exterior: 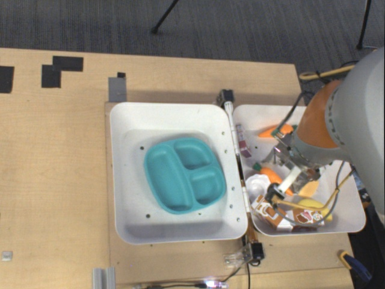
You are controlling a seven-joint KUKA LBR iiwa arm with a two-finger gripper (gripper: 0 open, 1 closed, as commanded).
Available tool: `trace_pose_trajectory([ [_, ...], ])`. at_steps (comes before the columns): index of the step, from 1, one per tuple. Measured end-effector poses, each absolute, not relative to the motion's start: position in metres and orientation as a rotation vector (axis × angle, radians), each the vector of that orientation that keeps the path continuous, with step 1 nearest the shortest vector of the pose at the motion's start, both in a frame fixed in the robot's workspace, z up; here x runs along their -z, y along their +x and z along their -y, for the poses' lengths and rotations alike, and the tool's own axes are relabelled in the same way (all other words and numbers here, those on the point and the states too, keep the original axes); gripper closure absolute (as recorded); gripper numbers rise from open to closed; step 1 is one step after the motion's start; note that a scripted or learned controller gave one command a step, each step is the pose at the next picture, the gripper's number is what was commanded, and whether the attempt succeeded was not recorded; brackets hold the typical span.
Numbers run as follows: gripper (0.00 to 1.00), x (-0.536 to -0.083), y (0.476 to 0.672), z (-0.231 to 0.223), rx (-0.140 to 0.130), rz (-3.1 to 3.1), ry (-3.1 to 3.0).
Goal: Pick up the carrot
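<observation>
Right bin (349, 223), cluttered. The carrot (272, 175) lies near the bin's middle, slanting from 10 toward 4 o'clock. The arm (337, 125) reaches in from 3 o'clock, and the jaws sit low over the carrot's 4 o'clock end. We cannot tell how far they are parted, nor whether anything is between them. A second orange piece (266, 133) lies toward the bin's 12 o'clock, and a banana (310, 204) toward 5 o'clock. The left bin (123, 161) holds a teal divided plate (162, 185).
</observation>
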State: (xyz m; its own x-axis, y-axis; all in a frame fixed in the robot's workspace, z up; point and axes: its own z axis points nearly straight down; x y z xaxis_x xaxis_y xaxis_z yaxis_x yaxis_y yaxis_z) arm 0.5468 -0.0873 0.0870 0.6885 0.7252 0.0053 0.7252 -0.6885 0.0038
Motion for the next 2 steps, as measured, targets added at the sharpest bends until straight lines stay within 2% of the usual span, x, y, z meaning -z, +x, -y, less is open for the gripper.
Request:
trace_pose_trajectory([
  [1, 1.0, -0.099, 0.549, 0.087, -0.014, -1.244, 2.882],
  [2, 1.0, -0.186, 0.513, 0.022, -0.005, -0.814, 3.039],
])
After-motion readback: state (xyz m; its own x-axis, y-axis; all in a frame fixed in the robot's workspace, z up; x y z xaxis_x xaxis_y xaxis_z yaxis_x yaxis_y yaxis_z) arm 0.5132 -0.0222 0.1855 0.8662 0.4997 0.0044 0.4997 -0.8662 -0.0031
